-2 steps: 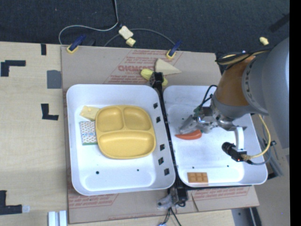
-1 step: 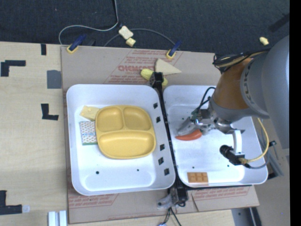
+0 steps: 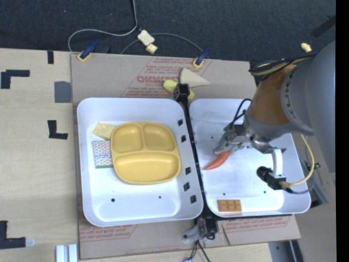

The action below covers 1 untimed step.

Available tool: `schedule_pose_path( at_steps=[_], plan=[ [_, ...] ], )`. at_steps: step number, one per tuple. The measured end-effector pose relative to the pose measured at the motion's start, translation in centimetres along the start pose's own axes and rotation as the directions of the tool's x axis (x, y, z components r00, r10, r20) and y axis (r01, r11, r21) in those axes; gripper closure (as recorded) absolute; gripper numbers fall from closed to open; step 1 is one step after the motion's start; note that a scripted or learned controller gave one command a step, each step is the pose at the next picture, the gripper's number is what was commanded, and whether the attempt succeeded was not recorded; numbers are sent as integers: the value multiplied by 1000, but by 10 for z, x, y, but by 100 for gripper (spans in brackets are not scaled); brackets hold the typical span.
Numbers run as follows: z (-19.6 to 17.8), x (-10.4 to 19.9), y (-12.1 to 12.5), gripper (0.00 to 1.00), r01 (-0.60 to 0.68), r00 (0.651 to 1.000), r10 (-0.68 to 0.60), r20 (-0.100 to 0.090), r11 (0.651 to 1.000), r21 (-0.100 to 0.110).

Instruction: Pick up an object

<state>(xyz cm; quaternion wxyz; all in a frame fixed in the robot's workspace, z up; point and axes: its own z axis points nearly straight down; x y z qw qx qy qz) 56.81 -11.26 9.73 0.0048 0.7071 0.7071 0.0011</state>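
Two shallow white bins sit side by side on a sheet of brown cardboard [image 3: 158,75], and the arm [image 3: 283,100] reaches in from the right over the right bin [image 3: 256,192]. Its gripper [image 3: 228,144] is down near the middle of that bin, right at the upper end of an orange carrot [image 3: 217,161] that lies slanted on the bin floor, its lower tip pointing toward the divider between the bins. The gripper touches or nearly touches the carrot's top end — whether the carrot is actually clamped, or how wide the tool stands, cannot be made out from above. Near the front edge of the same bin lies a small brown waffle-like square [image 3: 229,205], well apart from the carrot. The left bin [image 3: 136,214] holds a yellow divided plate [image 3: 145,152] with three compartments; just beside its left edge are a pale yellow wedge [image 3: 102,129] and a small patterned card [image 3: 101,153]. Behind the bins, on the cardboard, rest a yellow piece [image 3: 170,84] and a tan wedge [image 3: 193,78].
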Motion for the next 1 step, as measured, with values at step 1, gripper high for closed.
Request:
schedule_pose_path(
  at_steps=[1],
  plan=[
    [-93,79,23,100,10,1000,-10,-8,1000,-1]
  ],
)
